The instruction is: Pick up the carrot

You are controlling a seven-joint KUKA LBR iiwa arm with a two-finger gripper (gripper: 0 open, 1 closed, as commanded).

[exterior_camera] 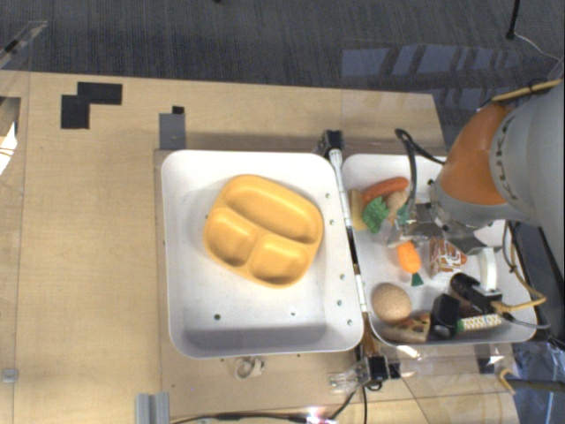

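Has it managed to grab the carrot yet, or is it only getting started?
Not yet. The arm has reached over the right bin, and its gripper sits just above the carrot, so the approach looks done. The carrot lies on the bin floor among other toy food, near the potato. Closing on it and lifting are left. The yellow tray in the left bin is not involved.

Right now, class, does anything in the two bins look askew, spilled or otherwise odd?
Nothing looks spilled or broken. The yellow divided plate lies at a slant in the left bin, not square to its walls. In the right bin the carrot lies loose among crowded items, beside the gripper.
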